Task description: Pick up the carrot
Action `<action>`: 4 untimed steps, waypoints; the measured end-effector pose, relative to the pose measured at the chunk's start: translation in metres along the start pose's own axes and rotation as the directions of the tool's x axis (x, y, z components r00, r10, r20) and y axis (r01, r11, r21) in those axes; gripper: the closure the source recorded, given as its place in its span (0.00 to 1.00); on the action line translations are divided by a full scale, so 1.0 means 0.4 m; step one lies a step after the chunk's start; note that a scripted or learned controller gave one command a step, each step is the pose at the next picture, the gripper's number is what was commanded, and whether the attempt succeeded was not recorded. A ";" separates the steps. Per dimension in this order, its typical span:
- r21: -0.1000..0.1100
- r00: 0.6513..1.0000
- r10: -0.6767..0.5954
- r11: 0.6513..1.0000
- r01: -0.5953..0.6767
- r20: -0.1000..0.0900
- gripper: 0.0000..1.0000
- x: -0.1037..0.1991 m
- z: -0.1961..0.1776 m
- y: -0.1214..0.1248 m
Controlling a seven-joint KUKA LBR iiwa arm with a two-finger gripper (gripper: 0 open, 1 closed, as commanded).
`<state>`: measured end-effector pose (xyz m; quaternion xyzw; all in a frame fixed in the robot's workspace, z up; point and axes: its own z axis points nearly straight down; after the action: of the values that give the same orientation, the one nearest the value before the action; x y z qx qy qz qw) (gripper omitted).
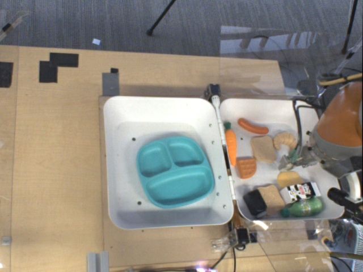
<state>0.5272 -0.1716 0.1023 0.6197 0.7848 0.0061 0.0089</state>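
1. The left bin holds a teal divided tray and nothing the task needs. Its right wall stands against the right bin along a shared divider — the largest hazard, since anything knocked over that wall lands out of the working bin.

2. The arm hangs over the right side of the right bin, well apart from the target. To reach it, the arm must cross most of the clutter, and a low sweep could drag food along.

3. The gripper sits low among the food, near a pale bread-like piece and a yellow item. Whether it is spread or closed I cannot tell, and nothing is visibly held.

4. The carrot lies lengthwise against the right bin's left wall, green top toward the back. That wall probably leaves little room for a finger on that side — a likely cause of a miss.

5. An orange wedge lies just beside the carrot's tip, and a sausage lies near its top. Either similarly coloured item could be grabbed by mistake.
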 end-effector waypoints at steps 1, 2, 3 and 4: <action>0.017 0.897 0.442 0.897 -0.442 -0.002 1.00 0.268 -0.215 -0.021; 0.019 0.895 0.446 0.895 -0.446 0.002 0.00 0.261 -0.212 -0.025; 0.007 0.747 0.665 0.747 -0.665 -0.004 0.00 0.218 0.019 0.038; 0.015 0.496 0.868 0.496 -0.868 0.006 0.00 0.377 -0.213 0.151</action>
<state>0.5492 -0.0107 0.1876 0.9300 0.3676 0.0042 -0.0014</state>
